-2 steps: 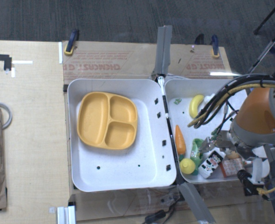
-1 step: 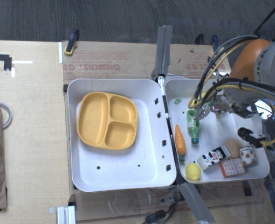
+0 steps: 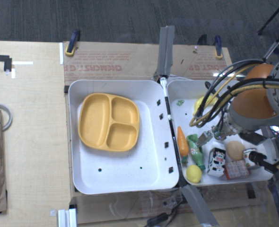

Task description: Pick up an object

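Observation:
The right bin (image 3: 184, 91) holds several toy foods. An orange carrot (image 3: 182, 141) lies along its left wall, with a green packet (image 3: 195, 148) beside it and a yellow lemon (image 3: 193, 173) at the front. A black-and-white carton (image 3: 217, 161), a beige ball (image 3: 235, 150) and a reddish box (image 3: 236, 170) sit to the right. A yellow piece (image 3: 199, 105) is partly hidden under the cables. My gripper (image 3: 211, 135) hangs low over the middle of this bin, just right of the green packet and above the carton.
The left bin (image 3: 82, 174) holds a yellow divided plate (image 3: 108, 122). The arm's orange band (image 3: 253, 98) and black and yellow cables (image 3: 215, 98) cover the right bin's back right part. A grey divider bar (image 3: 165, 51) stands between the bins at the back.

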Tool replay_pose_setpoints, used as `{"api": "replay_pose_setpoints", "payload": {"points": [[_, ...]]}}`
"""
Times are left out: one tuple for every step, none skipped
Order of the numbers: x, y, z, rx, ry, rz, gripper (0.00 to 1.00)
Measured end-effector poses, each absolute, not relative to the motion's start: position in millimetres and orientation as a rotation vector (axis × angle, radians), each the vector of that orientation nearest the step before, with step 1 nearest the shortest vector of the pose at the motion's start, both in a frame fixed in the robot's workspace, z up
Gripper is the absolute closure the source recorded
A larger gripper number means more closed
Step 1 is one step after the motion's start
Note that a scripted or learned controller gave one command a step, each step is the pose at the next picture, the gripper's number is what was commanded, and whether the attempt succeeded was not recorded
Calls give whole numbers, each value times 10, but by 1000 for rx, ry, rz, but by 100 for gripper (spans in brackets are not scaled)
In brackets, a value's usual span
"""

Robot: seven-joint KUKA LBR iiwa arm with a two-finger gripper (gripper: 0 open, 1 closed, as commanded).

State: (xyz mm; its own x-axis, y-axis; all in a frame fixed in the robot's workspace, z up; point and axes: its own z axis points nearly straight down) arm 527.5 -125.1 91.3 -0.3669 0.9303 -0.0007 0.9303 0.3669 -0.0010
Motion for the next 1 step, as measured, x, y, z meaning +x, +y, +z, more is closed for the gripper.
{"api": "replay_pose_setpoints", "payload": {"points": [[5188, -1408, 1502, -1810, -2569, 3, 0]]}}
